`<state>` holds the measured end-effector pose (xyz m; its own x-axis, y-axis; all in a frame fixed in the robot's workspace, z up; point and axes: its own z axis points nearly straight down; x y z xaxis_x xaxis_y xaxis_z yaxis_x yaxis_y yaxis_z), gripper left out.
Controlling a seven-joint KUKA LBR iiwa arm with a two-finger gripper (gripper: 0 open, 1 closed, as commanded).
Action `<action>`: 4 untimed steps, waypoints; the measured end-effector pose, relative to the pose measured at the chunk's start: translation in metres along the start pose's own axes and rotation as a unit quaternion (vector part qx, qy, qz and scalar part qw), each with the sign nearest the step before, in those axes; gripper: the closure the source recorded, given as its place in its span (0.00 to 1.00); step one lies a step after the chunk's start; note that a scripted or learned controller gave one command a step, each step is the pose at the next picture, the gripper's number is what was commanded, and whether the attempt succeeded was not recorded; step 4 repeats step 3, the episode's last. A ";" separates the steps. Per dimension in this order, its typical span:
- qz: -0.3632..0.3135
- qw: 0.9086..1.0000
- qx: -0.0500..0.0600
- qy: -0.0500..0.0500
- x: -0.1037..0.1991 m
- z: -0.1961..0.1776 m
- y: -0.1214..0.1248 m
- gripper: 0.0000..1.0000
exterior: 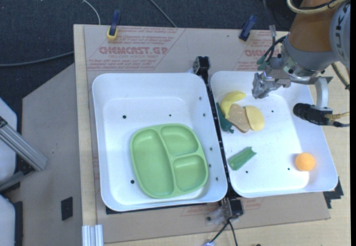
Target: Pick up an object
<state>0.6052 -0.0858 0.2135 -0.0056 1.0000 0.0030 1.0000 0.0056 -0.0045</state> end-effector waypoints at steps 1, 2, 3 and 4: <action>0.000 1.000 0.000 0.000 0.053 0.009 -0.013 1.00; 0.000 1.000 0.000 0.000 0.095 0.007 -0.024 1.00; 0.000 1.000 -0.001 0.000 0.139 0.001 -0.030 1.00; 0.000 1.000 -0.001 0.000 0.139 0.001 -0.030 1.00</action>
